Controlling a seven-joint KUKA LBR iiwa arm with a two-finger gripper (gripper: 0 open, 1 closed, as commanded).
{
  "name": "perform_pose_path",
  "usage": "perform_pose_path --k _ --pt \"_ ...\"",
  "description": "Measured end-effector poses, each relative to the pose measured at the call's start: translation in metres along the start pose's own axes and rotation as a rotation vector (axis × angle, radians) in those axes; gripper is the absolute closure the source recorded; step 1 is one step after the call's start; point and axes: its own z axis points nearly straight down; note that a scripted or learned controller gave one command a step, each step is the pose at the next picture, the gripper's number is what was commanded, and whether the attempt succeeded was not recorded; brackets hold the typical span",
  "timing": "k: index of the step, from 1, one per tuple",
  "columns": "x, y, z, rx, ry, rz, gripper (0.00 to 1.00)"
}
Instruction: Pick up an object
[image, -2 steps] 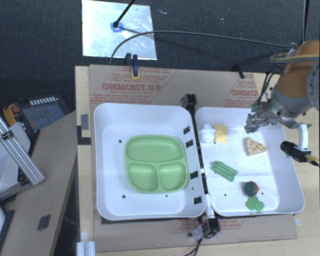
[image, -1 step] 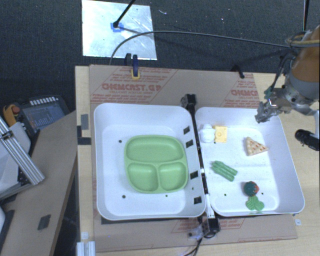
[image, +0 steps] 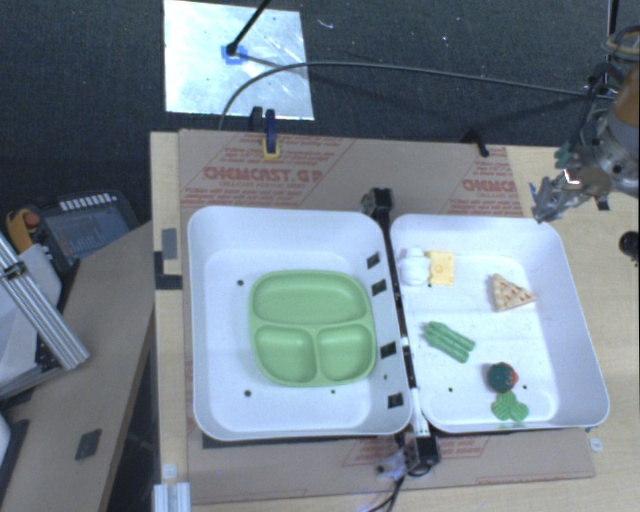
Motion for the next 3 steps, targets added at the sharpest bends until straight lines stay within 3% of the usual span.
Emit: perform_pose_path --k 3 --pt "0.161 -0.030 0.040 0.008 0.005 -0.004 1.00"
